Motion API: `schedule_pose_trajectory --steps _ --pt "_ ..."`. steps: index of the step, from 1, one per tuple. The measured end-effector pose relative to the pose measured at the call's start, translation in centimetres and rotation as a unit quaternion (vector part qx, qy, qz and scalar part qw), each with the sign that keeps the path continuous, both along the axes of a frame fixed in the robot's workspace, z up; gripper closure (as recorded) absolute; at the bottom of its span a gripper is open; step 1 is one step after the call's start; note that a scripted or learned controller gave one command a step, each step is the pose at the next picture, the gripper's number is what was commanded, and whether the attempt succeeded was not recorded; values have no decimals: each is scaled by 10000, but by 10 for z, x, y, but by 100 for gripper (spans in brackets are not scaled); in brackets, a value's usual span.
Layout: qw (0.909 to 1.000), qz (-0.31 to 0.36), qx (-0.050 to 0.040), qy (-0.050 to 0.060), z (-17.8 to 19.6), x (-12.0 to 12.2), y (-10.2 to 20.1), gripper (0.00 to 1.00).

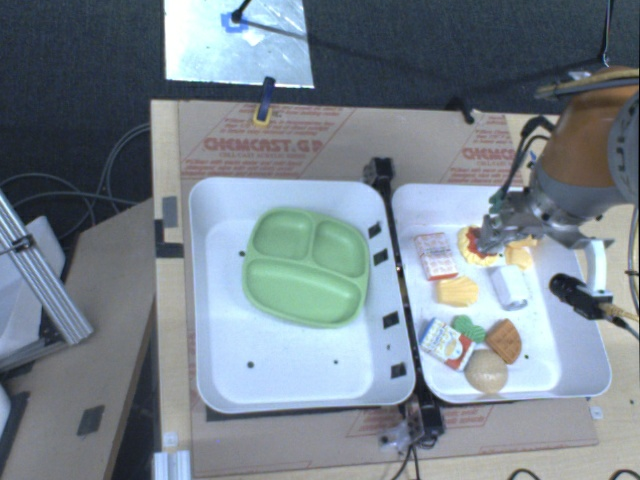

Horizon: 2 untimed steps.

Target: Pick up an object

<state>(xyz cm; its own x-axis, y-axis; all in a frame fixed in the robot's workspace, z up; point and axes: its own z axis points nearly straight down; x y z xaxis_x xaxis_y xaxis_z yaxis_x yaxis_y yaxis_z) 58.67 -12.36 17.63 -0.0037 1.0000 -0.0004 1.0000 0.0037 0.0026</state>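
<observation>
The right bin (430, 208) holds several toy foods. A red-and-white packet (435, 255) lies near its left side, with a yellow wedge (458, 291) below it. A white cylinder (508, 286) lies right of the wedge. Lower down are a small printed packet (443, 341), a green piece (467, 326), a brown piece (503, 340) and a beige ball (486, 371). My gripper (488, 240) is low over a red and yellow item (472, 249) at the bin's upper middle, with another yellow piece (519, 257) just to its right.
The left bin (215, 268) contains a green divided plate (304, 267). Black clips (380, 173) sit along the wall between the bins. A black fitting (575, 296) juts over the right bin's right side. A metal sheet (238, 28) lies behind the bench.
</observation>
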Motion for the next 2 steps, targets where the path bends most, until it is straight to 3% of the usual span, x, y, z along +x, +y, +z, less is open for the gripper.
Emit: schedule_pose_trajectory --steps 1,2 --pt "10000 3 -3 -13 51 1 0 100" --pt "10000 19 7 14 48 -9 45 100"
